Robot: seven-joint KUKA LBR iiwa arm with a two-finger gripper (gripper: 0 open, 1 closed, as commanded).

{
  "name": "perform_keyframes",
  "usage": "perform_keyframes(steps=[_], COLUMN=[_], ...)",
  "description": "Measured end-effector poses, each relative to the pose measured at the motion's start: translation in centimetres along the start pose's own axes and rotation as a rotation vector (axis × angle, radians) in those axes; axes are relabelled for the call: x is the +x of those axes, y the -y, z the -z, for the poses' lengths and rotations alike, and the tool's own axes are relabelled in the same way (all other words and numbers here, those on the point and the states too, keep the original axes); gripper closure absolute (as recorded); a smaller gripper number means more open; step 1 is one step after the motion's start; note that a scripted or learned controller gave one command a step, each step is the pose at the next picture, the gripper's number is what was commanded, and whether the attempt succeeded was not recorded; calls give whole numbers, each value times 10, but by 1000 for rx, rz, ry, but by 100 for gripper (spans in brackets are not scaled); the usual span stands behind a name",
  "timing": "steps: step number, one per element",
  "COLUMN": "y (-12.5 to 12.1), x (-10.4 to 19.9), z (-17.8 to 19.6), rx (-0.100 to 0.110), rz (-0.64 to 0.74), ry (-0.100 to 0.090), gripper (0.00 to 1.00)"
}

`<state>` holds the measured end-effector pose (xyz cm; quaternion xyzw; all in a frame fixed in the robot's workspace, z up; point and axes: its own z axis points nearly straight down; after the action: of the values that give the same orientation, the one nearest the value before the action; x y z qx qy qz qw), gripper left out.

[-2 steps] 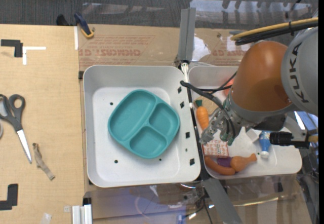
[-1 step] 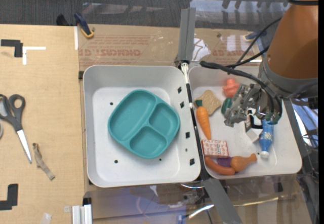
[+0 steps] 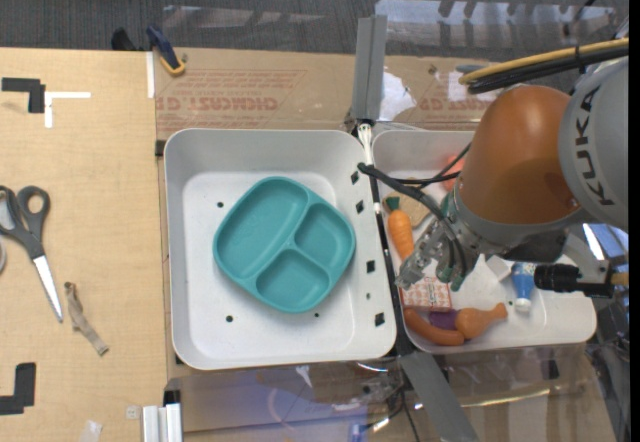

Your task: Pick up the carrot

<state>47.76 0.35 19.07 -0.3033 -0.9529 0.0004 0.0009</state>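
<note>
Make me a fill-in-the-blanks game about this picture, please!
1. The teal plate lies in the ____ white bin.
2. The plate has ____ compartments.
3. The carrot lies in the same bin as the robot's hand, close to the bin's ____ wall.
4. The scissors lie on the bench, ____ the bins.

Missing words: left; three; left; outside

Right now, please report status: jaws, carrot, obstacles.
Gripper low in right bin, beside carrot. Carrot lies free by bin's left wall. Toy food nearby.
</note>
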Motion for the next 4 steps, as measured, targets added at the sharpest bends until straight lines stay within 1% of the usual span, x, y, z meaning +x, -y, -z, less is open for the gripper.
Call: perform_keyframes(steps=[1,2,3,4], y=[13,30,54,22], x=[-11,-21,-38,-66], z=[107,47,1,0], rx=[-1,0,1,0], rz=[113,-107,-340,-525], ry=[4,0,-1,2], gripper=[100,100,100,100])
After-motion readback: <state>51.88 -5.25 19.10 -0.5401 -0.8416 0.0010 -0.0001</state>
